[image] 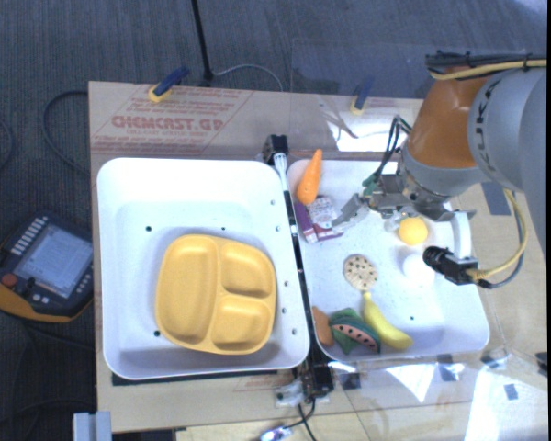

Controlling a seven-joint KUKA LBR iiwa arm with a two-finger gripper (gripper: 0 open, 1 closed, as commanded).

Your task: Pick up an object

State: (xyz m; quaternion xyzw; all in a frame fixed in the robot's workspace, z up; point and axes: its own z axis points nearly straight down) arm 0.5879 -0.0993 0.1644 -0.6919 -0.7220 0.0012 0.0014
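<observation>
The right bin [459, 324] holds several small items. An orange carrot [309, 180] lies at its back left, with a purple and silver packet [316, 222] just in front of it. Further forward are a round speckled cookie [359, 270], a banana [384, 324] and a watermelon slice [353, 331]. A yellow ball [411, 231] and a white egg [413, 265] lie to the right of the cookie. My gripper [358, 204] hangs low over the bin's back half, just right of the packet and left of the yellow ball. I see nothing held in it.
The left bin [129, 200] holds a yellow divided plate [216, 292]. A black bracket [277, 150] sits at the back between the bins. The arm's orange band [445, 136] and a black cable connector [445, 263] hang over the right bin's right side.
</observation>
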